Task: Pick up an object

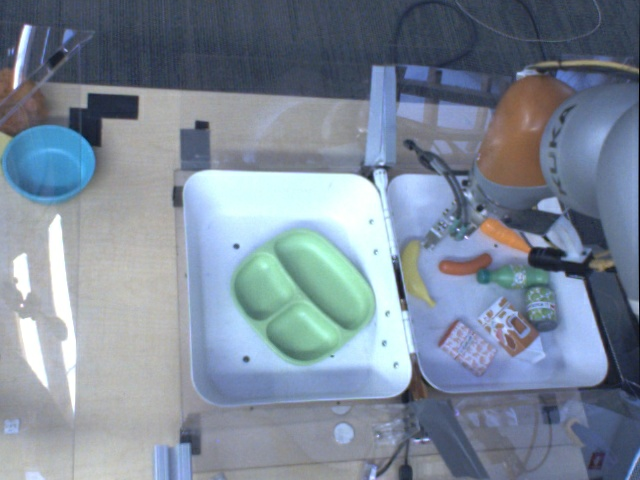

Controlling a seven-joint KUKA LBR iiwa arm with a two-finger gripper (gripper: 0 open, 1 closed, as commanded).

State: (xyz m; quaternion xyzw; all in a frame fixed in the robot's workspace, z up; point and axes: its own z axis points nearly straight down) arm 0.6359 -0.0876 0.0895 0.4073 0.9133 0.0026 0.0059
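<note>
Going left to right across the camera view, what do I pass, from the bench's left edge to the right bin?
blue bowl → green divided plate in the left bin → banana → gripper → red sausage → green bottle, all in the right bin.

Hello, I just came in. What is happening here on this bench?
A grey robot arm reaches into the right bin, its gripper low near the bin's far left part. Nothing is visibly held. Toys lie there: a banana, a sausage, a carrot, a green bottle and small packets. The left bin holds a green divided plate.
</note>
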